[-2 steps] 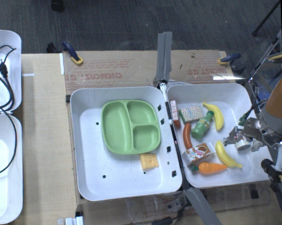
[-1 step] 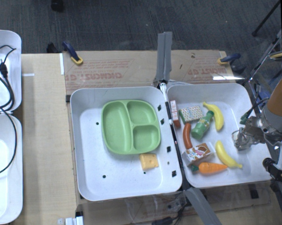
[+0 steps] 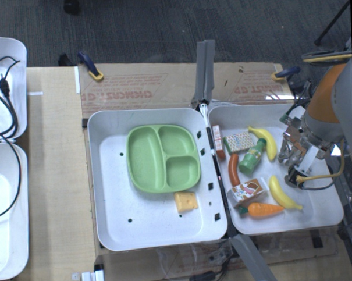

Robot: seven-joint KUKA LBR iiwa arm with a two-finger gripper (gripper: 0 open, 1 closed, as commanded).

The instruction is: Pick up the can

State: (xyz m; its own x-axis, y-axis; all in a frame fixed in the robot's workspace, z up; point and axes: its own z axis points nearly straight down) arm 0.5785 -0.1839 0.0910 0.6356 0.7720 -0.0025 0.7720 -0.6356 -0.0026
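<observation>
Wooden bench (image 3: 55,171) on dark carpet (image 3: 159,21) bears two white bins (image 3: 108,186); gripper (image 3: 288,155) finger state cannot be determined.

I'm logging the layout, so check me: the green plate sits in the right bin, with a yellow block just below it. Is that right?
Not quite. The camera view shows the green plate in the left bin, not the right one. The rest holds: the yellow block lies just below it.
</observation>
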